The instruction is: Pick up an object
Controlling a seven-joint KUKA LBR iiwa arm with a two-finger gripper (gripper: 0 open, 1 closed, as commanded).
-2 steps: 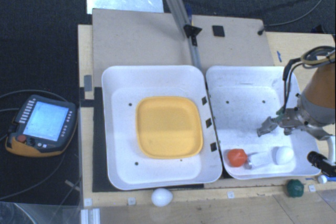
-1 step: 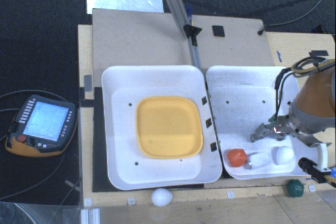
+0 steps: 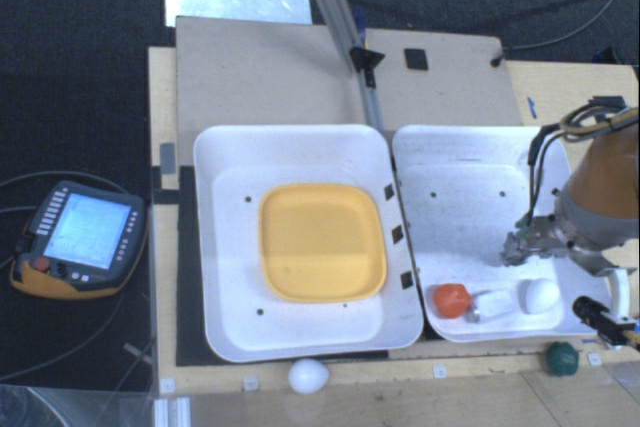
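White plastic lined both bins, and the gripper (image 3: 522,248) hung over the right bin (image 3: 460,175), near its right side, with nothing visibly held; whether it was spread or pressed together could not be told at this slant.

3 candidates lay in a row along the near wall of that bin: an orange ball (image 3: 450,299) furthest left, a clear piece (image 3: 492,304) touching or just beside it, and a white egg (image 3: 540,295) on the right. All 3 sat toward the camera from the gripper. The egg was nearest, almost directly below it in the view; the ball lay below and to the left. The clear piece had its long axis roughly along the wall, and its outline was hard to read against the white floor.

My judgement: the egg asked for the shortest reach, but the near wall stood close behind all 3, so room to straddle any of them was tight on that side.

Elsewhere, a yellow plate (image 3: 323,241) lay flat in the left bin (image 3: 220,245). Outside the bins, a second egg (image 3: 308,376) and a green ball (image 3: 561,358) rested on the bench (image 3: 440,85), and a pendant (image 3: 80,237) sat on the dark floor at left
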